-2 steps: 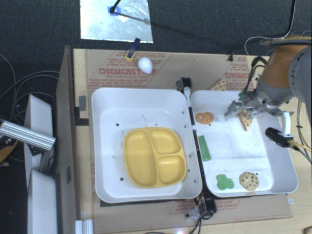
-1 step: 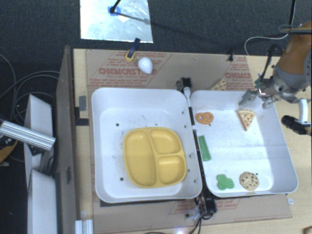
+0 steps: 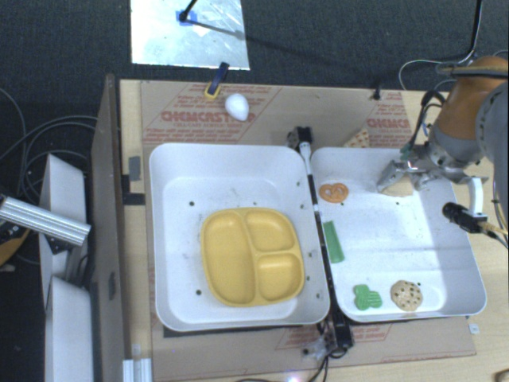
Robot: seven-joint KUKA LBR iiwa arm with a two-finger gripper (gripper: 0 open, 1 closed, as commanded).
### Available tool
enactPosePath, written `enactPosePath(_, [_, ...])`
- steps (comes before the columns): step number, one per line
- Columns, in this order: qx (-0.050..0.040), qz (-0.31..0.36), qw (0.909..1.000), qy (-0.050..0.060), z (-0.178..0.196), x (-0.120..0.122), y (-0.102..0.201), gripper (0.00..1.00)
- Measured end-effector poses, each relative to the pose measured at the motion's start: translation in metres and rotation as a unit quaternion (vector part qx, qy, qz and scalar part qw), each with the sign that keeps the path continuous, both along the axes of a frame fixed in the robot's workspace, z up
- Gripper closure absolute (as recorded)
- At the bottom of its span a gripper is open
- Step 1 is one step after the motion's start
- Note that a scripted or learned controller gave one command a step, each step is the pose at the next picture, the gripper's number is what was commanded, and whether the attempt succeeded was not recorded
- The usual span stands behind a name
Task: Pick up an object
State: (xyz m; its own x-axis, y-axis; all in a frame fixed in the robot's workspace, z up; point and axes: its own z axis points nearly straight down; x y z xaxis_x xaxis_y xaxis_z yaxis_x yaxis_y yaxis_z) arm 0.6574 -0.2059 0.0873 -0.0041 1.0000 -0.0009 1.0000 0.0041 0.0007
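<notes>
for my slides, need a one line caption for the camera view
KUKA arm's gripper hovers over the right bin near a pretzel; yellow divided tray sits in the left bin.

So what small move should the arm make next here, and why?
Probably shift the gripper a little toward the pretzel and lower it. It hovers at the far side of the right bin, and the pretzel looks like the nearest item, lying apart from the green stick, green toy and cookie.
</notes>
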Motion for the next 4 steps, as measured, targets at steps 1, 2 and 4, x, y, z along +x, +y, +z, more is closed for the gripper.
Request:
enactPosePath(1, [-0.0008,0.001,1.0000,-0.003,0.014,0.002,0.000,1.00])
enactPosePath(2, [0.0001,0.003,1.0000,-0.003,0.000,0.014,0.078,1.00])
enactPosePath(4, [0.0011,-0.001,1.0000,0.001,0.126,-0.057,0.141,1.00])
